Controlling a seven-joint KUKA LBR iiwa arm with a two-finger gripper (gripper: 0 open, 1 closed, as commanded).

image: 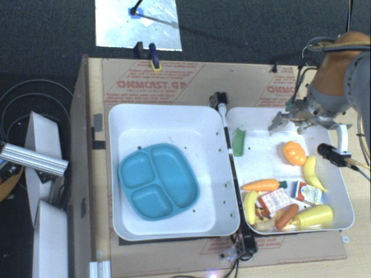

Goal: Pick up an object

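My gripper (289,122) hangs over the far end of the right bin (255,119), its two fingers spread apart with nothing between them. Just in front of it lies a small orange pepper (294,153). A green piece (238,142) rests against the bin's left wall. Nearer the front lie a carrot (261,185), a banana (313,173), a small carton (274,201), a red and white packet (305,193), a sausage (287,216), a yellow bottle (316,215) and a second yellow piece (250,206).
The left bin (133,120) holds a blue divided plate (157,180). A black and white fitting (333,151) sits at the right bin's right wall. The grey arm with its orange band (346,44) reaches in from the upper right. Brown board surrounds both bins.
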